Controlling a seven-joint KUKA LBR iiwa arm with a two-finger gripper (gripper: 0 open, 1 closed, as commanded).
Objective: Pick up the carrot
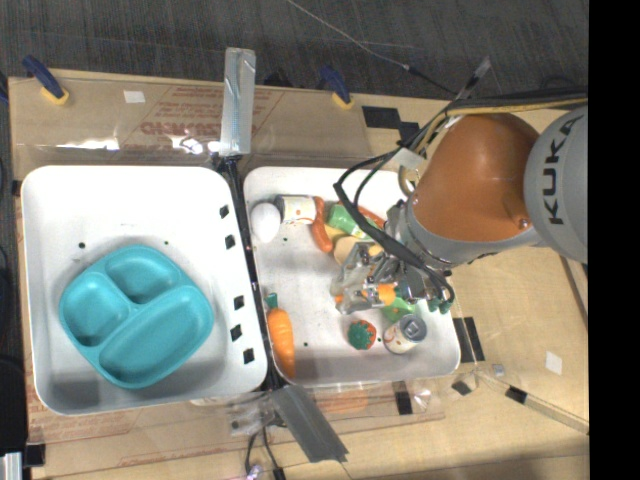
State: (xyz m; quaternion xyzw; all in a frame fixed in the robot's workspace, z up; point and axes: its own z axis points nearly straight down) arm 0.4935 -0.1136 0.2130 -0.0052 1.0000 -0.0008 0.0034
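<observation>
Down by the near-left corner of the right white bin [300, 373] lies the small orange toy carrot [282, 340], likely light, stiff and slippery; pinch its thick middle. Whether the gripper [375, 286], hovering over the toy pile, is open cannot be told.

Two bins side by side on the surface [520, 298], tray [135, 313] in left bin [60, 193], carrot [281, 340] at right bin's [300, 183] 7 o'clock corner, hand [385, 286] over toys at 3 o'clock.
</observation>
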